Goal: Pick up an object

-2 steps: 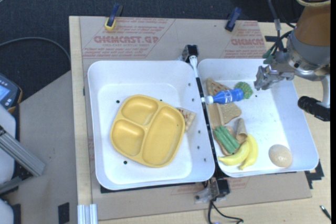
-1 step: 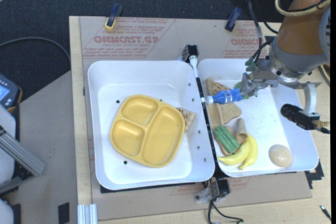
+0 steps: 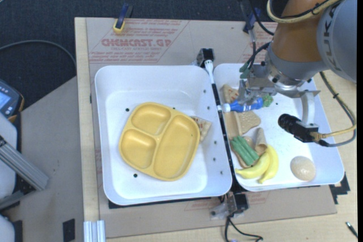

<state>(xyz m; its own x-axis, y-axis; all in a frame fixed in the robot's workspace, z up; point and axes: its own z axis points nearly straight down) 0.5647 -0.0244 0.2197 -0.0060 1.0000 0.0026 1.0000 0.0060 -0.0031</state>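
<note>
My gripper [image 3: 247, 93] hangs low over the back left part of the right bin [image 3: 326, 122], under the grey wrist with the orange band. Directly below it lies a blue object with a white end [image 3: 248, 105], touching or very close to the gripper's tip. In front of that sits a tan cracker [image 3: 246, 121]. Further forward are a green ribbed piece [image 3: 244, 150], a yellow banana [image 3: 262, 166] and a beige round lump [image 3: 302, 168]. A brown bread-like piece [image 3: 229, 93] lies at the gripper's left.
The left bin [image 3: 113, 88] holds a yellow divided plate [image 3: 159, 140], with a tan wedge [image 3: 202, 124] poking out from under its right edge. A black clip [image 3: 205, 56] sits at the back where the two bins meet. Cardboard lies under both bins.
</note>
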